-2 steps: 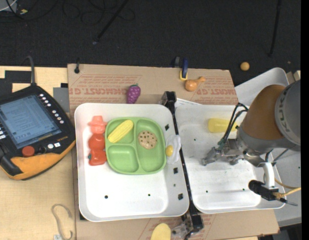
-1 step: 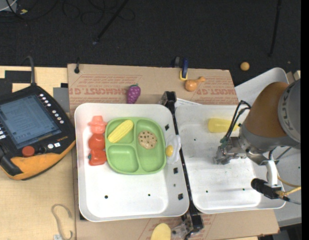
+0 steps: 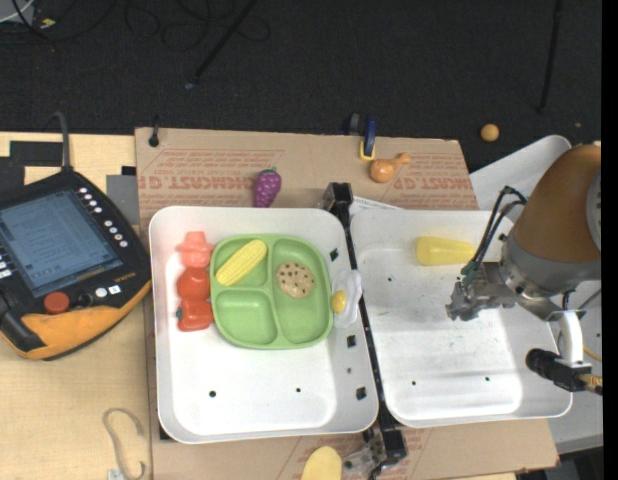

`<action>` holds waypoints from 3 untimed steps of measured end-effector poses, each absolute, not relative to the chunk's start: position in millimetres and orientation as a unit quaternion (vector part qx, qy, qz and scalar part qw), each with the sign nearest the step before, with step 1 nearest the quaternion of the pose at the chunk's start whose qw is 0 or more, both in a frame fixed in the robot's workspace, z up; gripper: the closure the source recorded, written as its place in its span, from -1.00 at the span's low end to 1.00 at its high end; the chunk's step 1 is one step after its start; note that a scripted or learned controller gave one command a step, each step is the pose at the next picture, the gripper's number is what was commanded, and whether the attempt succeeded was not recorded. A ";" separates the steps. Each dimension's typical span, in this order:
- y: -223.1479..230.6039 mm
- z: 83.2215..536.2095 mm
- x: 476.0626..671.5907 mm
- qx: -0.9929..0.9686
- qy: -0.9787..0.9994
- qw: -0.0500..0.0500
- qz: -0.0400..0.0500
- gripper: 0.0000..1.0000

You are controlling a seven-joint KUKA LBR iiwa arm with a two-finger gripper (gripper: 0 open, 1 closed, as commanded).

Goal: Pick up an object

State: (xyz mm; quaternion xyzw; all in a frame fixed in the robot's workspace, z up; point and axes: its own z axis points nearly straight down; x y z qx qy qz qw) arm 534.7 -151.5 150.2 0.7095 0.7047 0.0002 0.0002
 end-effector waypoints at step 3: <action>-83.6 228.9 536.1 0.706 0.709 -0.002 0.000 1.00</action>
